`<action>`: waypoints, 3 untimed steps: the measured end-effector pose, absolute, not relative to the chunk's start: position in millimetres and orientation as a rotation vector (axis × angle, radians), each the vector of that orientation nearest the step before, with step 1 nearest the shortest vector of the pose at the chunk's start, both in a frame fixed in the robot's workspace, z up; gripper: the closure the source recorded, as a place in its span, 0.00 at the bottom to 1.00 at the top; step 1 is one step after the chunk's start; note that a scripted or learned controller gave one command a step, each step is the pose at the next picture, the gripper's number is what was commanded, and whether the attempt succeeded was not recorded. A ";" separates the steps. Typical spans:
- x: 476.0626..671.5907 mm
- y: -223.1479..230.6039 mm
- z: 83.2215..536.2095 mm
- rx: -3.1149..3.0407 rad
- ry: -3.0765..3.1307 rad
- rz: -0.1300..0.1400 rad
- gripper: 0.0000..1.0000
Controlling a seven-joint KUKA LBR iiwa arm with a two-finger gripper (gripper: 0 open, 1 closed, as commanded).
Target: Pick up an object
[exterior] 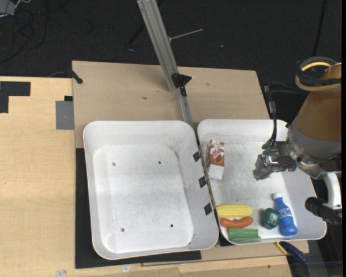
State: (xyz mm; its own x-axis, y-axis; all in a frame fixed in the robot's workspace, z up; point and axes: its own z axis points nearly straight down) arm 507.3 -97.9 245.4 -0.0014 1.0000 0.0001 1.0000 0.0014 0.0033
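My gripper (264, 167) hangs over the right part of the right bin (242, 133), with the grey arm and its orange band reaching in from the right. A small red and white carton (216, 159) lies at the bin's left side, well left of the gripper. Along the bin's front edge lie a yellow corn cob (234, 211), a red sausage-like piece (236, 221) and a green piece (243, 234). A dark green object (269, 218) and a blue bottle (285, 214) lie at the front right, below the gripper. Nothing shows between the fingers.
The left bin (104, 137) stands beside the right one, with black clips (200, 181) on the shared rim. A grey metal rail (161, 45) slants up behind the bins. Wooden bench surface extends left and behind.
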 end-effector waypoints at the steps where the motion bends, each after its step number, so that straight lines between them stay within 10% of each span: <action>1: 533.6 -43.2 241.3 2.217 2.230 0.001 1.00; 3: 567.0 56.4 238.2 2.218 2.226 -0.001 1.00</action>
